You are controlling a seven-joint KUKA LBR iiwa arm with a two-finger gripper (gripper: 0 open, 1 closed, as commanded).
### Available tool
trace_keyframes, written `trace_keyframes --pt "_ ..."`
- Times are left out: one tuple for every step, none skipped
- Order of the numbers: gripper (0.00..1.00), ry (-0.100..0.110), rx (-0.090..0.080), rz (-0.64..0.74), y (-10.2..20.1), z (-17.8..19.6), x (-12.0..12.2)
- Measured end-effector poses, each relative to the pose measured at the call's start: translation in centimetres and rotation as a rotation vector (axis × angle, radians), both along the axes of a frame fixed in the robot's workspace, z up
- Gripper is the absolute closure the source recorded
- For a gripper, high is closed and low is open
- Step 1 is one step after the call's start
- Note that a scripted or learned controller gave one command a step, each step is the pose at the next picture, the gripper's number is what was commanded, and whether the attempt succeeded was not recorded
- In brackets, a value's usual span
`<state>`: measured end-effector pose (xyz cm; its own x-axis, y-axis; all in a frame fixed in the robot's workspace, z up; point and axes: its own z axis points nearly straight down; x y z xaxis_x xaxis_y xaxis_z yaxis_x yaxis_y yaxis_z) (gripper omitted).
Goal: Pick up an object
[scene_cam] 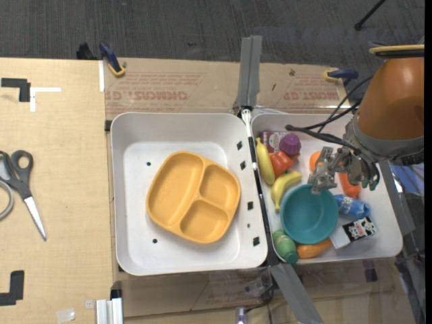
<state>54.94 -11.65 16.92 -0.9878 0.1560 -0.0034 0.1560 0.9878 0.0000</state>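
Note:
My gripper (325, 170) hangs over the right bin (387, 246), just above the far rim of a teal bowl (309, 214). It looks open, with nothing between its fingers. Around the bowl lie two yellow bananas (283, 185), a purple ball-like toy (291, 143), a red-orange pepper (281, 162), a blue toy (353, 208), a black-and-white item (360, 229), a green piece (284, 244) and an orange piece (313, 250). More orange pieces (316, 159) sit partly hidden under the gripper.
The left bin (128, 201) holds a yellow divided plate (194, 196). Scissors (24, 189) lie on the bench at far left. A grey divider bar (250, 73) runs between the bins at the back. The arm's orange band (399, 96) looms over the right bin's far right corner.

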Motion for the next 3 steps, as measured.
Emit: trace_keyframes --pt "1.0 -0.01 0.0 -0.159 -3.0 -7.0 6.0" --pt "1.0 -0.008 -0.004 -0.397 -0.3 -6.9 9.5" --pt "1.0 -0.003 0.0 -0.128 -7.7 0.6 9.0"
